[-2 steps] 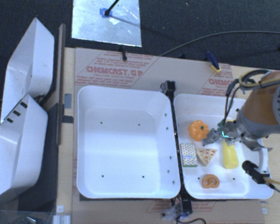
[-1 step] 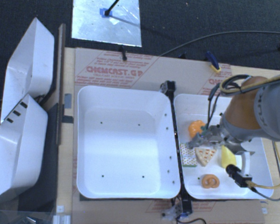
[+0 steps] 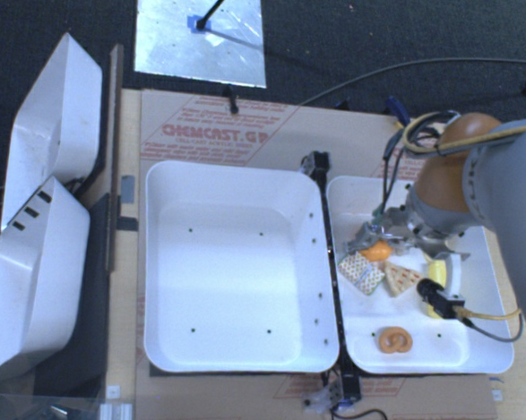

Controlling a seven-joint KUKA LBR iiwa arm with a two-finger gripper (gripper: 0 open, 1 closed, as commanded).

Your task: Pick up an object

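The gripper (image 3: pixel 375 238) is down in the right bin (image 3: pixel 477 354), right at an orange ball (image 3: pixel 378 252) beside a checkered block (image 3: pixel 360 272) and a wedge (image 3: pixel 402 279). Whether the jaws are open or closed, I cannot tell. This looks like the grasping step; next comes a firm close and a straight lift.

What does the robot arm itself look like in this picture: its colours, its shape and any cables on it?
The arm is a thick, rounded grey tube with an orange band above the wrist. Yellow and dark cables loop beside that band. The gripper is a small piece of grey metal below the wrist. Another yellow cable trails across the right bin.
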